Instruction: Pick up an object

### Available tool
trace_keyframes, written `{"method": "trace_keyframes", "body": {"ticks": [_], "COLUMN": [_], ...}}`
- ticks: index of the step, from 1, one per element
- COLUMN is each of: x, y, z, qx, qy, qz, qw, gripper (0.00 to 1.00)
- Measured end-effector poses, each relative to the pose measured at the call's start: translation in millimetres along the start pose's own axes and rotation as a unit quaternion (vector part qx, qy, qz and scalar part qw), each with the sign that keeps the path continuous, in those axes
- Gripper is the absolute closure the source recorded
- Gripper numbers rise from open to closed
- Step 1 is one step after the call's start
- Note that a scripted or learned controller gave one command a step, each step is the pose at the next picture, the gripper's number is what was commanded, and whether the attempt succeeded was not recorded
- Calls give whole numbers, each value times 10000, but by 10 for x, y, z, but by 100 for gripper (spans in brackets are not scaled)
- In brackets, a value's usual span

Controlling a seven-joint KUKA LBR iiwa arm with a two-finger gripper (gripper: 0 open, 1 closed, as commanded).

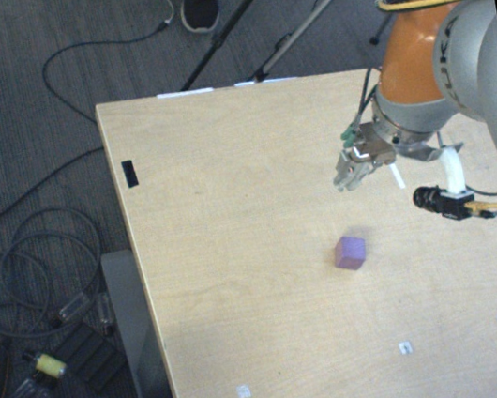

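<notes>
Though hovering right of centre, hand [351, 175] holds nothing; finger spread too small to tell. Sits up-right of purple cube [350, 252] on desk [237, 243], well apart.

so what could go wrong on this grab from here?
1. The gripper sits up and to the right of the purple cube, not over it. A straight descent would likely close on bare board.
2. The cube is small and looks turned relative to the board edges, so the fingers may clip a corner and push it away.
3. The black part with a yellow cable hangs off the wrist and could possibly drag on the board during a low approach.
</notes>
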State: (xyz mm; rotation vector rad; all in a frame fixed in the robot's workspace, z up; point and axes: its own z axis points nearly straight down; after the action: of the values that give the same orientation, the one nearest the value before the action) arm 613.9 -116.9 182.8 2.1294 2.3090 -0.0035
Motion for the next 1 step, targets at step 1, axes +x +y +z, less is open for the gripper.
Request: {"method": "trace_keyframes", "body": {"ticks": [1], "x": [-1], "y": [-2], "z": [1], "qx": [4], "qy": [-3], "qz": [0], "qw": [10000], "gripper": [0]}}
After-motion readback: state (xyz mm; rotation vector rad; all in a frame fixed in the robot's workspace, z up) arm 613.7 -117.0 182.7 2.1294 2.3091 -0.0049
